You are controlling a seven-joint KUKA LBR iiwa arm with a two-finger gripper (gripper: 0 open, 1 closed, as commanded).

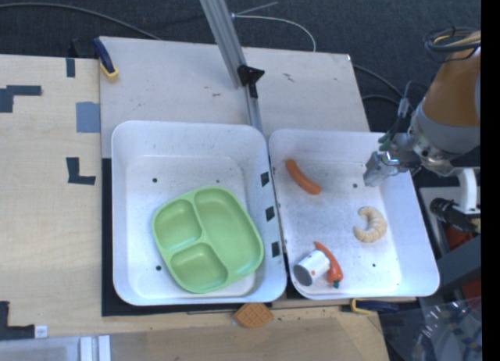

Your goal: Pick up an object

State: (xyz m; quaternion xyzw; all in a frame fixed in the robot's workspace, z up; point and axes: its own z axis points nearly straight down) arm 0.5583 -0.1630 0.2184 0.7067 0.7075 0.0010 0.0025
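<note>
Gripper [378,169]: over right bin's [406,269] far right edge, grip unclear
Croissant [370,224]: just below it
Sausage [302,176]: left

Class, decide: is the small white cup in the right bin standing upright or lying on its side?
On its side: the small white cup shows its dark open mouth sideways, beside the red-orange carrot-like toy.
</note>
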